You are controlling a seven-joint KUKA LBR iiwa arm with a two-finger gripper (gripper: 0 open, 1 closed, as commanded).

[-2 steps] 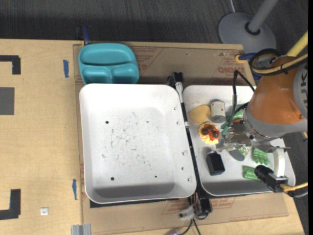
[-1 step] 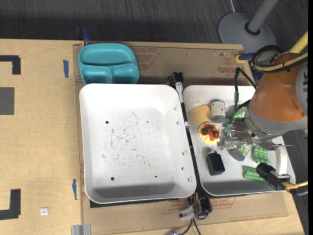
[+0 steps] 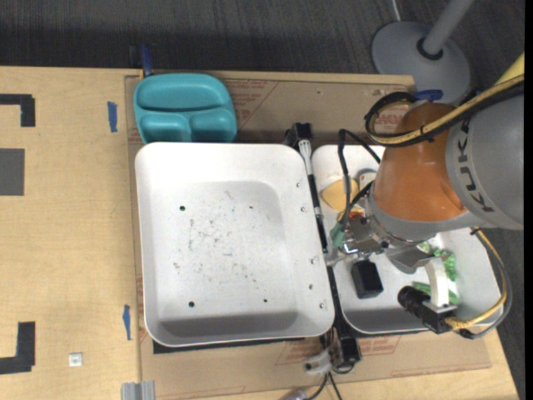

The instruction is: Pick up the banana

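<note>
Starting at the left, the bench (image 3: 67,223) lies bare apart from strips of dark tape. Next along, a teal divided tray (image 3: 185,107) sits just behind the left bin (image 3: 166,182), whose white floor shows scuffs and specks. Moving across the seam where the bins meet, a black cable runs down between them.

Now the right bin (image 3: 475,307), and the arm (image 3: 420,169) is down over it, orange band prominent, wrist hanging low above the contents. The gripper (image 3: 366,277) is below that wrist, a dark block pointing into the bin, but whether it is spread or closed I cannot tell from this angle, nor whether it has anything.

The banana (image 3: 336,194)? A pale yellowish shape peeks out at the near-left of the right bin, just beside the orange band, and that is my best guess; mostly it is hidden by the arm. Green-and-white items (image 3: 441,273) lie to the right.

To do this well, I judge the gripper should centre over the fruit's middle, close across its narrow width, and lift straight.
</note>
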